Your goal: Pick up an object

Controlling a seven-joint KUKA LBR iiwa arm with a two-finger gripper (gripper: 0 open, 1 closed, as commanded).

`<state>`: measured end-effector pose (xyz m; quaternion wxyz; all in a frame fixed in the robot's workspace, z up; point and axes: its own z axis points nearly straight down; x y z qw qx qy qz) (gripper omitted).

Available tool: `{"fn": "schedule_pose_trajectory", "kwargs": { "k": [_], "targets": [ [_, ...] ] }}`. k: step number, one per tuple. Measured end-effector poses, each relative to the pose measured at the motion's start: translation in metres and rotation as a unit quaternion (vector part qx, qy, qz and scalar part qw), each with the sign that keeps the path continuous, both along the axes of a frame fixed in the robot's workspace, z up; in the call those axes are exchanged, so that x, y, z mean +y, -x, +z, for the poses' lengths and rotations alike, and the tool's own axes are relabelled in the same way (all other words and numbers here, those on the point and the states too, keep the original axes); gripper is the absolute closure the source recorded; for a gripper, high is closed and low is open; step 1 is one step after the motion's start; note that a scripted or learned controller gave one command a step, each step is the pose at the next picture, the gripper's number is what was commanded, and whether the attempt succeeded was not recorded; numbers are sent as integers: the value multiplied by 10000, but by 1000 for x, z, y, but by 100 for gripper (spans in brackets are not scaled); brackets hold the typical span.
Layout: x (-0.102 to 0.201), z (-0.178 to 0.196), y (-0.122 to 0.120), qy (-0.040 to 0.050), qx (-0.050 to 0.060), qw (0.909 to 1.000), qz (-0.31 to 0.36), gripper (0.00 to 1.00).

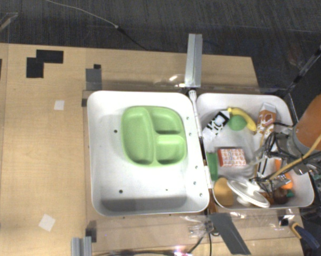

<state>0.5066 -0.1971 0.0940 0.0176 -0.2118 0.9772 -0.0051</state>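
The robot's hand (269,169) is low in the white bin on the right (288,104), near its right wall, with wires and grey parts all around it. I cannot tell if it is holding anything.

Lots of small things lie in this bin. Just left of the hand is a small red and white box (232,157). Below the hand, close to it, is a round white lid (245,192), and left of that lid sits a brown round thing (223,191). Up and to the left of the hand are a green ball (236,122) and a yellow banana (247,117), touching each other. Left of those is a small black and white thing (216,124). Right above the hand is a tall brown and white packet (266,119). A green flat thing (212,164) lies by the bin's left wall.

Far to the left of the hand is the other white bin (104,159). A light green plastic tray with three parts (152,135) sits in it.

Both bins rest on the light wood bench (37,159).
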Motion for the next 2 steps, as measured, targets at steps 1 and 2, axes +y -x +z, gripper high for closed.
{"fn": "schedule_pose_trajectory", "kwargs": {
  "k": [1, 2],
  "targets": [
    [40, -3, -81, -6, 80, 9999, 146, 0],
    [64, -4, -140, 57, 184, 9998, 81, 0]
  ]
}}
